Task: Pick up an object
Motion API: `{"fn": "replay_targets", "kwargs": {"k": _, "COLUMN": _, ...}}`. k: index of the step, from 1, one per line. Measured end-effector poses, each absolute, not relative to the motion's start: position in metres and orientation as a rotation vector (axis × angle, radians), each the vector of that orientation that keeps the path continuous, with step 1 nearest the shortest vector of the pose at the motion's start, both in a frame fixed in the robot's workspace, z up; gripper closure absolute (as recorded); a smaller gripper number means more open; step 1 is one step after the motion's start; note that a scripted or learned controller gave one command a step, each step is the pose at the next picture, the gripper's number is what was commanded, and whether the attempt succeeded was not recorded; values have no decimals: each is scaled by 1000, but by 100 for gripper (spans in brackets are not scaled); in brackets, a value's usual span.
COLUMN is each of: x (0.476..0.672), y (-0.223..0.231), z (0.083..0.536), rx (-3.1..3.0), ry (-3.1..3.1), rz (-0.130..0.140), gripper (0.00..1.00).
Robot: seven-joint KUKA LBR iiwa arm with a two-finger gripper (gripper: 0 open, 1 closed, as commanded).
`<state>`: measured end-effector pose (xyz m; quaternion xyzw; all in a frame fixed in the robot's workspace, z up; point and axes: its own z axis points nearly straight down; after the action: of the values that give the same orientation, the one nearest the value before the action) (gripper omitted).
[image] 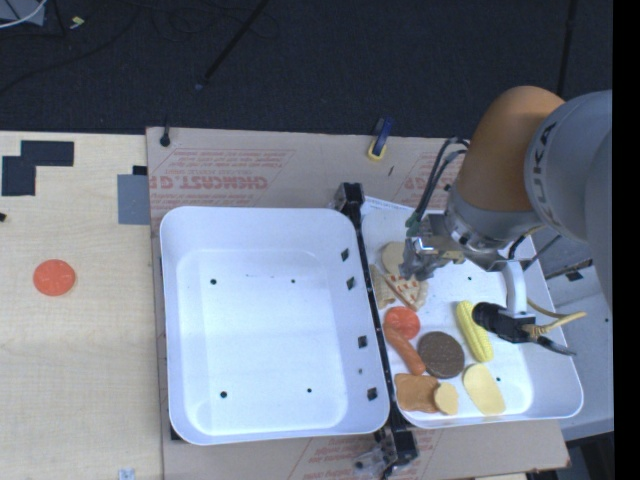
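Two white bins sit side by side on the surface (pixel 90 368). The left bin (pixel 262 230) offers wide open floor. The right bin (pixel 560 393) is crowded: one corn cob (pixel 473 330), one brown disc (pixel 440 354), one tomato (pixel 402 321), among others. The gripper (pixel 415 259) hovers over pale flat pieces (pixel 401 286) near the dividing edge; whether the jaws are apart is unclear.

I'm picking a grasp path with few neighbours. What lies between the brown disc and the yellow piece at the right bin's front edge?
In the camera view, nothing: bare white bin floor separates the brown disc from the yellow piece.
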<state>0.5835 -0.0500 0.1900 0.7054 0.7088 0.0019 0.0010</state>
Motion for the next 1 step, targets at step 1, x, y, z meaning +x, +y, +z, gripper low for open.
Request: {"fn": "replay_targets", "kwargs": {"k": 1, "x": 646, "y": 15, "z": 187, "rx": 2214, "ry": 2229, "rz": 5, "gripper": 100}}
